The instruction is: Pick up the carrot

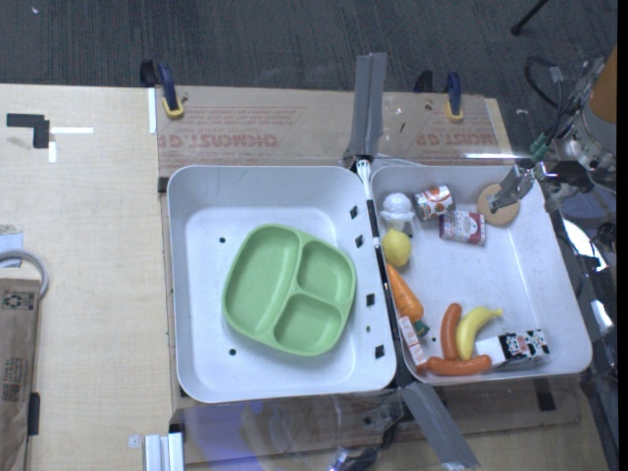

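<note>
Carrot: right bin, against left wall, just below lemon; lower end touching a small carton, label unreadable.
Gripper: upper right corner of same bin, over a tan disc, well apart from carrot; finger spread impossible to judge, nothing visibly held.
Arm: mostly cut off at right edge.
Elsewhere in right bin: can, red packet, banana, two sausages.
Left bin: green divided plate.
</note>
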{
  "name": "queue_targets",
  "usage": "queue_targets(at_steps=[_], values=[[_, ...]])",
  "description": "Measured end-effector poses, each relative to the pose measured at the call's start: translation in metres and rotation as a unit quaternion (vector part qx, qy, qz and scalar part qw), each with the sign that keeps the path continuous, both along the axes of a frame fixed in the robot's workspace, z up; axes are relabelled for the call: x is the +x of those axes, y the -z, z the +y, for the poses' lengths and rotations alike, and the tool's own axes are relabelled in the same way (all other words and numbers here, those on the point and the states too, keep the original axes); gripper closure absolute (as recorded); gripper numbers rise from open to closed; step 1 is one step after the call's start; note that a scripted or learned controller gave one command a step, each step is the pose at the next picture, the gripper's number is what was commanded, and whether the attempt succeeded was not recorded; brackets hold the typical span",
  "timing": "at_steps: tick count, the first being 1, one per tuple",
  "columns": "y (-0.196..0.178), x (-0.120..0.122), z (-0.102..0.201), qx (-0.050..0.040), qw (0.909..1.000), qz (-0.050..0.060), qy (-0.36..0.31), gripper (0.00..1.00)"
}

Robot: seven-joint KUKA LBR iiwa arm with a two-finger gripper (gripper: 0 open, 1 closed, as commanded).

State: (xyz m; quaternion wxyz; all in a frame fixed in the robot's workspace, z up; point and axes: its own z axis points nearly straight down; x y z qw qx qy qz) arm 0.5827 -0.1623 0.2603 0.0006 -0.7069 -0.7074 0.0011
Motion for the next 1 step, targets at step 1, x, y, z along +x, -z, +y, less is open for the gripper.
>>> queue_targets(at_steps=[1], values=[[0.0698, 0.0302, 0.0163, 0.0000, 1.0000, 0.001, -0.005, 0.00]])
